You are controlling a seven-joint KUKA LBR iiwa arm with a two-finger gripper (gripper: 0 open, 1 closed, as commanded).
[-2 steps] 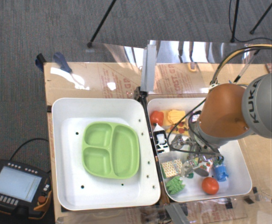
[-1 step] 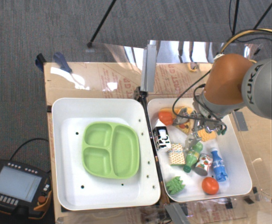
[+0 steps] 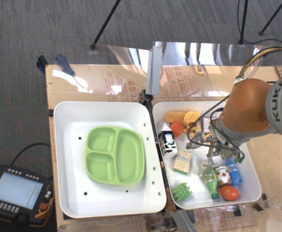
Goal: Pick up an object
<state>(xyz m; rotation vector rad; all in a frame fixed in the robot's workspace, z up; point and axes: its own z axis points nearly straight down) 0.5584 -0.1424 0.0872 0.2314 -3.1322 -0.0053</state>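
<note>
The gripper (image 3: 218, 154) hung low in the right bin (image 3: 255, 178); whether its hand was wide or narrow I could not tell. Just toward five o'clock, a green bottle (image 3: 211, 183), small can (image 3: 223, 174), blue bottle (image 3: 233, 172) and orange ball (image 3: 229, 193) crowded together, so a descent risked nudging neighbours or closing on nothing.

Glossy green plastic tray (image 3: 115, 155), smooth white bins (image 3: 63, 129), seemingly cardboard-covered bench (image 3: 107, 83)
</note>
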